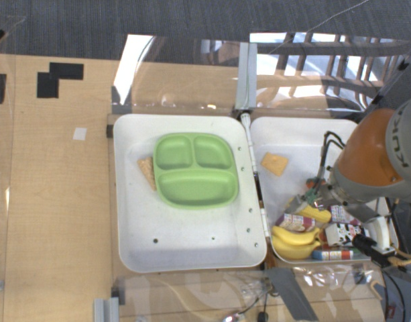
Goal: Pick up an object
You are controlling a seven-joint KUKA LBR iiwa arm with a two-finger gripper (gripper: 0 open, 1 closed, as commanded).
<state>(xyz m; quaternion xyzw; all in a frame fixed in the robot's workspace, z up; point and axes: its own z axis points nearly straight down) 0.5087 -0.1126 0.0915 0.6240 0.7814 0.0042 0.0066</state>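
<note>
My gripper (313, 194) is down in the right bin (296, 139), below the arm's orange band (371, 158). It hangs just over a pile at the bin's front: a yellow banana bunch (296, 241), a small purple and yellow packet (298, 219) and a red and blue marker (336, 254). The arm hides part of that pile. A tan cracker (274, 163) lies apart from it, toward the back left of the same bin.
The left bin (185, 247) holds a green divided plate (194, 170) with a tan wafer (147, 172) against its left rim. A ridge (254, 180) separates the two bins. White printed items (346, 232) lie at the right bin's front right.
</note>
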